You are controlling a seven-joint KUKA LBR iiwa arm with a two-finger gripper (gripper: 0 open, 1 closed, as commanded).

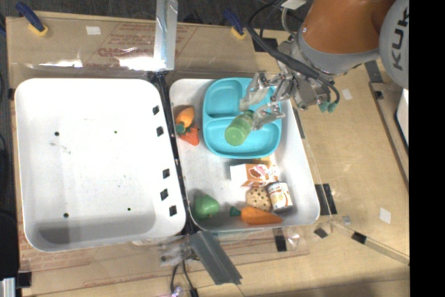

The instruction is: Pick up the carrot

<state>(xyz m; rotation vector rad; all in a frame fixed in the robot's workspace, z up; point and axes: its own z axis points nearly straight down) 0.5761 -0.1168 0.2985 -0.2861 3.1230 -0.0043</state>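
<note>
The carrot [261, 216] is orange and lies flat along the near wall of the right bin [306, 170], toward its near right corner. My gripper [263, 106] hangs over the blue divided plate [229, 95] at the far end of that bin, well away from the carrot. A green cup-like object [239, 130] lies on the plate directly by the gripper's tip. The view leaves unclear whether the two touch.
Beside the carrot are a small can [279, 196], a cookie [258, 198], a snack packet [253, 174] and a green pepper [206, 205]. An orange-and-red toy [185, 123] lies by the divider. The left bin [28, 149] adjoins.
</note>
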